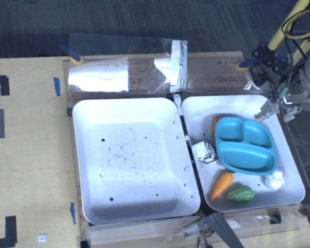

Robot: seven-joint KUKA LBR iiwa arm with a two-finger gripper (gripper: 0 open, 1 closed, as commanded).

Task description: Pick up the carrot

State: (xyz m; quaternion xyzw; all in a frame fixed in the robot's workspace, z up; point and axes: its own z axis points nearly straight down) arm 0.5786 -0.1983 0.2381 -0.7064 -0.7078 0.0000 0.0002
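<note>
The carrot (221, 185) lies just below-left of the blue tray (245, 144), touching the knobbly green vegetable (240, 193) — probably light, rigid, smooth plastic, best gripped across its thick middle. The tray is glossy, moulded in compartments. Up beyond the tray's right corner, the gripper (278, 106) is blurred — I cannot tell its fingers' state.

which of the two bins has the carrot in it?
The right bin, nearer the arm. The carrot lies near its front edge, between the blue tray and a green vegetable.
</note>
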